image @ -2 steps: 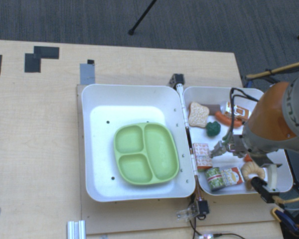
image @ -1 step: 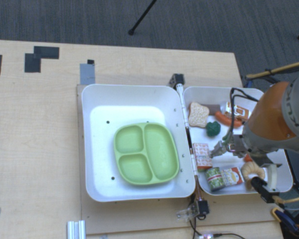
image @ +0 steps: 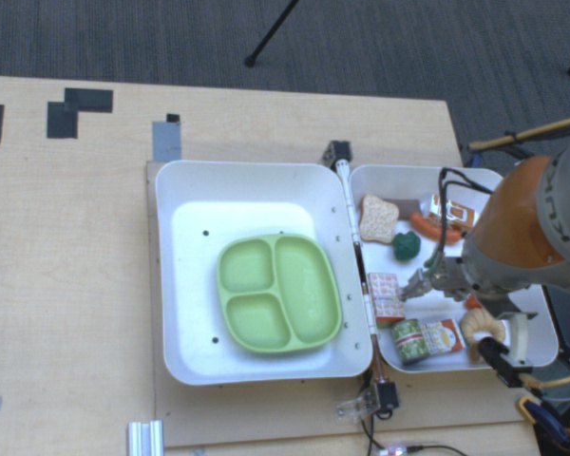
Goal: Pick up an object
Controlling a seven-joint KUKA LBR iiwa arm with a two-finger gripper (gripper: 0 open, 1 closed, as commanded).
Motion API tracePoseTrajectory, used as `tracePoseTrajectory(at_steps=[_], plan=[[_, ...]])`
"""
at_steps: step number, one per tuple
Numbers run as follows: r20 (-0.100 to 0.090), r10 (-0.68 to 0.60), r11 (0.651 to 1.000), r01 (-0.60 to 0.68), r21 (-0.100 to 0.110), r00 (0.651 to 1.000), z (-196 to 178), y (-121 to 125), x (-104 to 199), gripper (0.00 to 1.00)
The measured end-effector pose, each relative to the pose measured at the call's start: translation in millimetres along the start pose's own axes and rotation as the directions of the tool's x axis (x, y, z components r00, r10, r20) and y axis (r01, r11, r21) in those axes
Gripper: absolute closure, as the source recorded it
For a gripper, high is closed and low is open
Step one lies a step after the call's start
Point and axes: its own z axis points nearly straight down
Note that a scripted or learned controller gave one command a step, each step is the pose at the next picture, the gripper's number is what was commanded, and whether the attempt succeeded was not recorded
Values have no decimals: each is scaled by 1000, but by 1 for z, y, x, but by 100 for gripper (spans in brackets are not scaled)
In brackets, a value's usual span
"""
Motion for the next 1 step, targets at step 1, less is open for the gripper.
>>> tracePoseTrajectory(at_steps=[1], plan=[[0, 0, 1000, 0, 0, 1000, 0, 0, 0, 0]])
